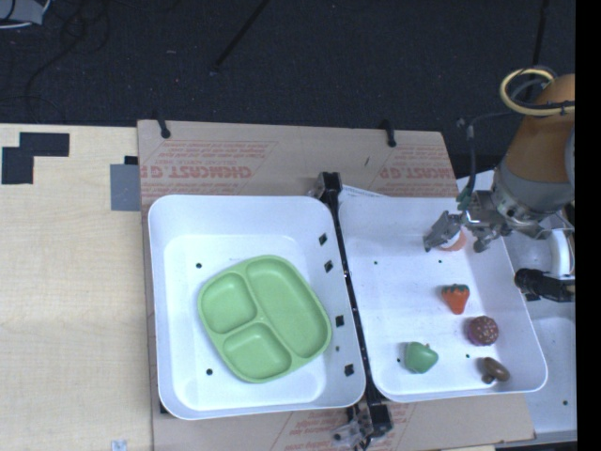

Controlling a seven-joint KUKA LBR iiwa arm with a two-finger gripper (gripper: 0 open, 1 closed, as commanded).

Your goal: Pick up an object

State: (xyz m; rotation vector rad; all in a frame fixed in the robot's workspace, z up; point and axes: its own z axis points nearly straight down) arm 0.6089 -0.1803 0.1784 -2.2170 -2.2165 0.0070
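Bins side by side on the table (75, 280), seen from above at a slant. Left bin (178, 224) carries a green divided plate (264, 318), three compartments, lying flat near the bin's centre. Right bin (394, 252) carries the small stuff, all along its right half.

My end effector (460, 231) sits over the upper right part of the right bin, my arm (537, 153) coming in from the right with the orange band above the wrist. Fingers (438, 233) look spread, jaws apart, pointing down toward the bin floor. Between them a small pale orange-pink object (454, 241) is partly hidden by my own hardware; cannot make out what it is, and cannot tell if the fingers touch it or just straddle it.

Below that, well apart from my end effector: an orange-red toy with green top (456, 297), then a dark red round item (483, 331), then a brown lump (494, 372) near the bin's lower right corner, too small to identify. Green pepper-like toy (420, 357) lies left of the brown lump, near the bin's front edge.

Cardboard sheet (282, 163) under both bins, printed text reversed and blurry. Black clips along the divider between bins, detail unclear. My upper arm is cut off by the frame's right side.
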